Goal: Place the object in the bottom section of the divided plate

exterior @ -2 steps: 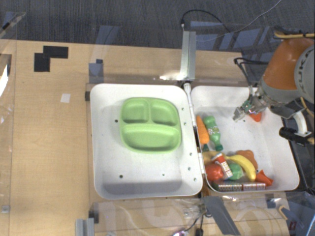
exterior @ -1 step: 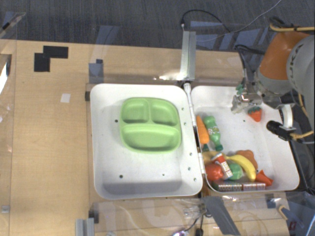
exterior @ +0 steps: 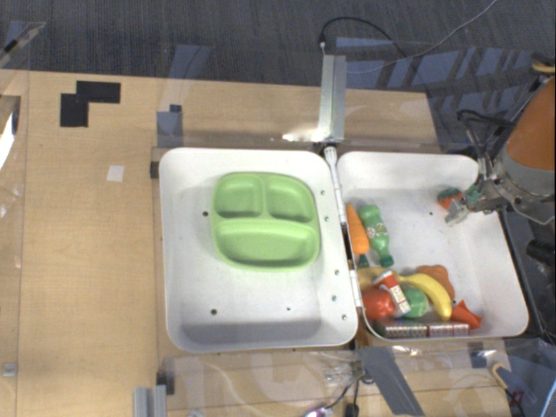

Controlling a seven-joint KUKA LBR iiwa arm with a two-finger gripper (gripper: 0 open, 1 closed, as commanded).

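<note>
From my remote seat the gripper (exterior: 458, 205) sits over the upper right part of the right bin (exterior: 408, 176), and I honestly can't tell its state or whether it grasps anything. Below and to its left in that bin there's a pile of toy food: a carrot (exterior: 357, 228), a green bottle (exterior: 374, 231), a banana (exterior: 432, 290), a tomato (exterior: 379, 305). Well off to its left, the green divided plate (exterior: 264, 220) lies in the left bin (exterior: 191, 259), all three sections bare.
</note>
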